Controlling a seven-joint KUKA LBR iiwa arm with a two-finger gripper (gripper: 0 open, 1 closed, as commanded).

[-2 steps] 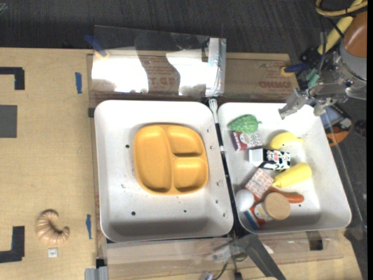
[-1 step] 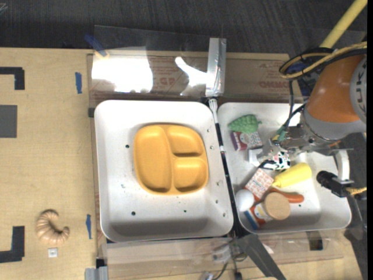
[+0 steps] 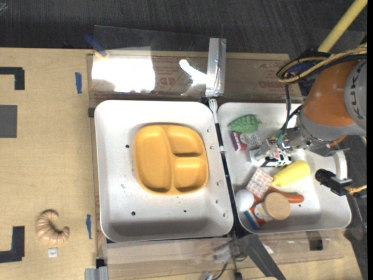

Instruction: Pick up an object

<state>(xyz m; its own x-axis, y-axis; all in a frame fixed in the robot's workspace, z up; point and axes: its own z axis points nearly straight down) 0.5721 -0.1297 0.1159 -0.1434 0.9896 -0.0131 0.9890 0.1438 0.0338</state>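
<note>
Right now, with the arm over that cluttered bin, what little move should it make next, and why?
Probably lower a little toward the yellow bottle. The arm hangs over the right bin, where the toys lie piled, and nothing shows held in the gripper. The bottle lies closest to it, on top of the pile, so it looks the easiest thing to pick.

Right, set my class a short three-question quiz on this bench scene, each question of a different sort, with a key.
1. True or false: the yellow divided plate lies in the right bin.
2. Which item lies outside both bins? A) green leaf-shaped toy B) tan curled toy C) yellow bottle
3. Fill in: the arm has an ___ band above the wrist.

Key: 1 false, it lies in the left bin; 2 B; 3 orange.
</note>
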